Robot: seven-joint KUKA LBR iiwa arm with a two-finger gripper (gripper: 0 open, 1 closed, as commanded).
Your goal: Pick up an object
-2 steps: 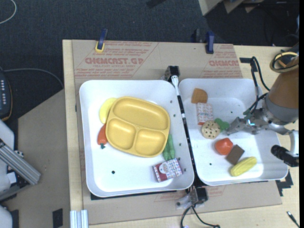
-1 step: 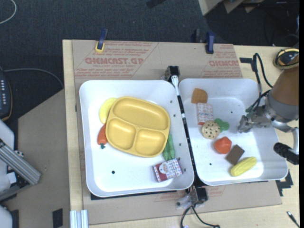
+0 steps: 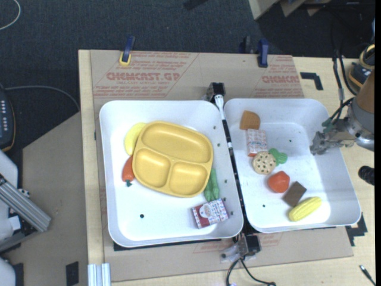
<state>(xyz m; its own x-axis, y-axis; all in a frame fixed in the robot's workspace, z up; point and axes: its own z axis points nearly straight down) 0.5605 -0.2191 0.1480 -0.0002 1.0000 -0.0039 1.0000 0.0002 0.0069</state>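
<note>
Over the right bin (image 3: 333, 159), the gripper (image 3: 323, 143) is held at its 3 o'clock edge; finger state cannot be told. Nearest toys, the tomato (image 3: 278, 182) included, are seen toward 8 o'clock.

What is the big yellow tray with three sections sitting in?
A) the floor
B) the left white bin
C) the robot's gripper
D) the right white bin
B: the yellow tray lies inside the left bin, while the right bin holds small toy foods such as the tomato and the corn.
</note>
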